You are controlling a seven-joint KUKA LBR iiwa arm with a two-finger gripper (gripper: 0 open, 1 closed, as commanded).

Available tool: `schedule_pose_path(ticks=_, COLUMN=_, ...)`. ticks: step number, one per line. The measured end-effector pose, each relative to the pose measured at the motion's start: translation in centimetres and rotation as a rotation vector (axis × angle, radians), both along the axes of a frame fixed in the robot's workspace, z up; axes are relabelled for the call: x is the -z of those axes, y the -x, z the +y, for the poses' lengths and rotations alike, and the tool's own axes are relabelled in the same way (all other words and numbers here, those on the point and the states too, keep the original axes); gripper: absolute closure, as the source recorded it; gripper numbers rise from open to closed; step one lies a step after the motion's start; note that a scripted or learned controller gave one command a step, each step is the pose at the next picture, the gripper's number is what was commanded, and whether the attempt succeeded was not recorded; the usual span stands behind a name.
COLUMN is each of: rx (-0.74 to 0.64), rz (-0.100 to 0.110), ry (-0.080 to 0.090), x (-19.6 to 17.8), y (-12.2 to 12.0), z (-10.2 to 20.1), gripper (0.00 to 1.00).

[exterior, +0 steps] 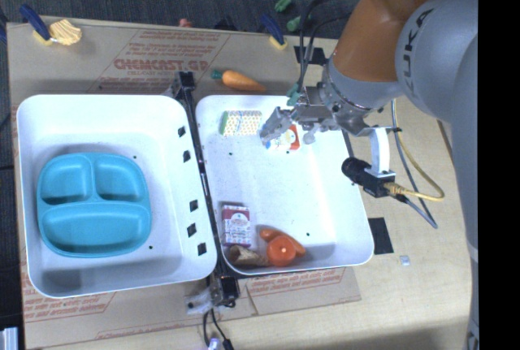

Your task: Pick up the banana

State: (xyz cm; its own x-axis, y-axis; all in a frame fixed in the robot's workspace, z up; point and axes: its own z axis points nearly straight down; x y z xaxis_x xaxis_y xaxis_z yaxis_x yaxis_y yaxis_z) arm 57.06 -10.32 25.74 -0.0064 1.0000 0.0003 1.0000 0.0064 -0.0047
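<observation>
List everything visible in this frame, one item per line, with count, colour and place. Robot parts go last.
bins: two, white, side by side on the bench
tray: one, light blue, three compartments, in the left bin
red box: one, near front of right bin
orange round item: one, front of right bin
brown item: one, front edge of right bin, identity unclear
patterned packet: one, pale, rear of right bin
carrot: one, orange, outside, behind right bin
arm: one, grey, orange band
hand: one, over rear of right bin
</observation>
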Motion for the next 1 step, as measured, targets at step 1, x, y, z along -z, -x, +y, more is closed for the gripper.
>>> schedule_pose_path(ticks=1, rx=0.325, rz=0.003, ry=0.001, x=6.65, y=2.63, z=6.43, gripper=0.0)
